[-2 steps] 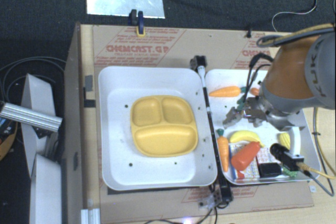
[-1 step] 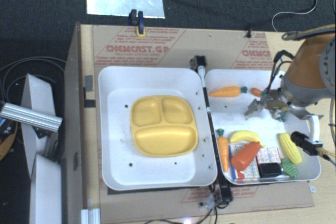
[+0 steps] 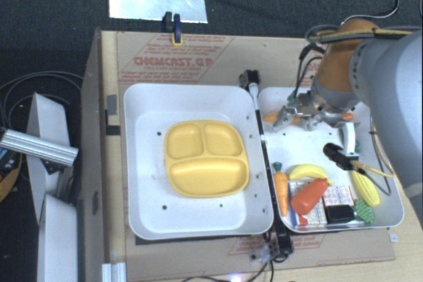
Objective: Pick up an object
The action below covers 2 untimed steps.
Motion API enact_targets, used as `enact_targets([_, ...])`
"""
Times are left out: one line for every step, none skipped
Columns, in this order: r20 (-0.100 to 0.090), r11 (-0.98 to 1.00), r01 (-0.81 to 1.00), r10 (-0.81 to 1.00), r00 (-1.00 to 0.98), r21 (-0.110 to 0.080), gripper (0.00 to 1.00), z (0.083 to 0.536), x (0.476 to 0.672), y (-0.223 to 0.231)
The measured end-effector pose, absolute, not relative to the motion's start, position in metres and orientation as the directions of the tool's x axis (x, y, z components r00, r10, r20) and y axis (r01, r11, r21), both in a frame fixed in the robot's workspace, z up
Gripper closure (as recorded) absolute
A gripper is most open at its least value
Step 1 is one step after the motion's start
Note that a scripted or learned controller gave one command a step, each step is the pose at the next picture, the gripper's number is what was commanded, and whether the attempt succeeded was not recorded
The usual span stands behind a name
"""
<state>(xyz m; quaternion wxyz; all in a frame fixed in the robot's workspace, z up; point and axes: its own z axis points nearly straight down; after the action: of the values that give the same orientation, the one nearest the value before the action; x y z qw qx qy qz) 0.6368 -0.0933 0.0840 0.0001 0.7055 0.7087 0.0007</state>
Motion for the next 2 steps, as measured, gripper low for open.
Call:
enact_targets([0.002, 0.000, 1.000, 1.000, 0.000, -0.028, 0.00, 0.083, 0.663, -0.091])
enact_targets([-0.002, 0.003, 1.000, 1.000, -0.003, 0.006, 0.00, 0.159, 0.670, -0.129])
